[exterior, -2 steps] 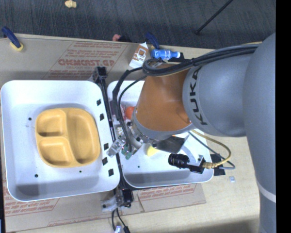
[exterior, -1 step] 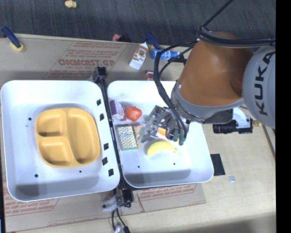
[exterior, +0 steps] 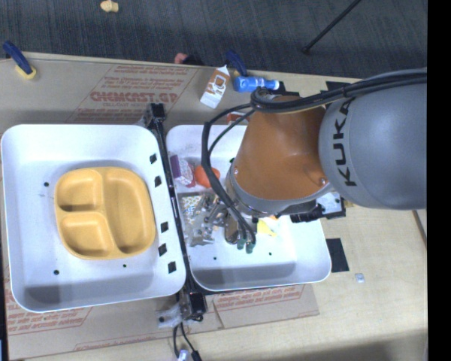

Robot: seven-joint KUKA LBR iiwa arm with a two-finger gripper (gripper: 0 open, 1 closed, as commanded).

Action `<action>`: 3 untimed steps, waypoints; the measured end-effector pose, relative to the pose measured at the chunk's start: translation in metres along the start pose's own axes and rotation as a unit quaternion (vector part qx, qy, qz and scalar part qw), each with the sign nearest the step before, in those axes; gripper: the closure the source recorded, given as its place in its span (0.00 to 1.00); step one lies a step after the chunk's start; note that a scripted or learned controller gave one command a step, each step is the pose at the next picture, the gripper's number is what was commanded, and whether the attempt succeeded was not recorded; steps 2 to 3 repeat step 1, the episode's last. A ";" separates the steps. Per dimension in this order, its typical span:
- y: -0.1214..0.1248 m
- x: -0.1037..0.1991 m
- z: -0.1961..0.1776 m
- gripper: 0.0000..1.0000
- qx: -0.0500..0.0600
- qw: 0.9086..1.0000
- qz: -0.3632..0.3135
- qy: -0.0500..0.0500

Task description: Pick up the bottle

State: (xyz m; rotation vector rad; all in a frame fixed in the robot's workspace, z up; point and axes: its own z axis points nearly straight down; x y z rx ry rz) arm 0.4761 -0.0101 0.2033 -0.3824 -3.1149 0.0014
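One bottle (exterior: 183, 168) lies left of lowered jaws (exterior: 237, 232).

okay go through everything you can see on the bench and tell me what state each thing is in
Yellow divided plate: upright in the left bin, compartments bare.
Right bin: holds a cluster of small items, mostly hidden under the arm.
Bottle: cannot pick it out among the clutter.
Gripper: lowered into the right bin over the clutter; nothing visibly held.
Arm: reaching in over the right bin.
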 end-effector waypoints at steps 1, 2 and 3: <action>0.058 0.014 0.005 1.00 0.000 0.975 -0.222 -0.001; 0.058 0.014 0.005 1.00 0.000 0.975 -0.222 -0.001; 0.058 0.014 0.005 1.00 0.000 0.975 -0.222 -0.001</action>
